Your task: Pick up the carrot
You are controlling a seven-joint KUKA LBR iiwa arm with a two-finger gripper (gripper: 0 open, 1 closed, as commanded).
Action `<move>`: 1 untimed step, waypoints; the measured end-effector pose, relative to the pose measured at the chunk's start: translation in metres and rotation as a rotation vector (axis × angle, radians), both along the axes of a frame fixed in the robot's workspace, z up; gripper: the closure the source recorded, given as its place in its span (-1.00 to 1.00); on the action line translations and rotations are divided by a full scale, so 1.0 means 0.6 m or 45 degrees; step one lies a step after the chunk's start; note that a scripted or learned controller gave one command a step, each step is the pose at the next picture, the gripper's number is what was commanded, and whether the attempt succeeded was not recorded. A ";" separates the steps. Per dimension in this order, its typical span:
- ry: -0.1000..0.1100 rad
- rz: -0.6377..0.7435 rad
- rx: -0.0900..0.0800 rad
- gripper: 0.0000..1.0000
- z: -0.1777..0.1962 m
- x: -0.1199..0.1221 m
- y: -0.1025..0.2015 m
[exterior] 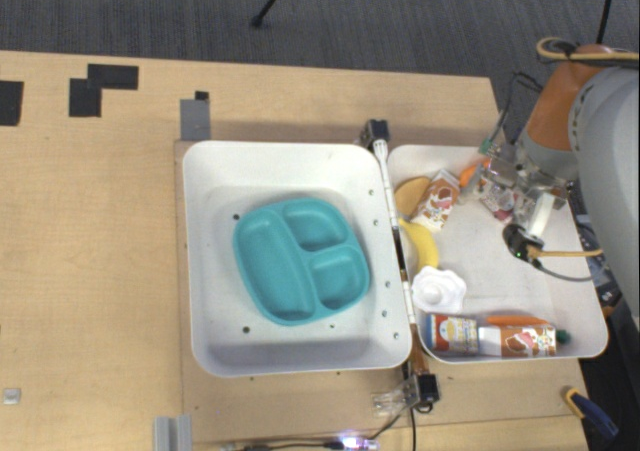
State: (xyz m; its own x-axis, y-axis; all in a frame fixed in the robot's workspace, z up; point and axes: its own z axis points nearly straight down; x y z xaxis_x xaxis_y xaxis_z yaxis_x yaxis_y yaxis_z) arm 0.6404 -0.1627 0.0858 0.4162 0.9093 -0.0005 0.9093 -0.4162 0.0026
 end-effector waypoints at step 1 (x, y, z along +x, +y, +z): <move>0.085 -0.293 0.011 -1.00 -0.004 0.030 0.001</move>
State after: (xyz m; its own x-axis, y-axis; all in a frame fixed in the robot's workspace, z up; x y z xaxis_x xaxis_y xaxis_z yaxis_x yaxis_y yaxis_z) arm 0.6585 -0.1621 0.0832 0.6119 0.7905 -0.0277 0.7884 -0.6123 -0.0587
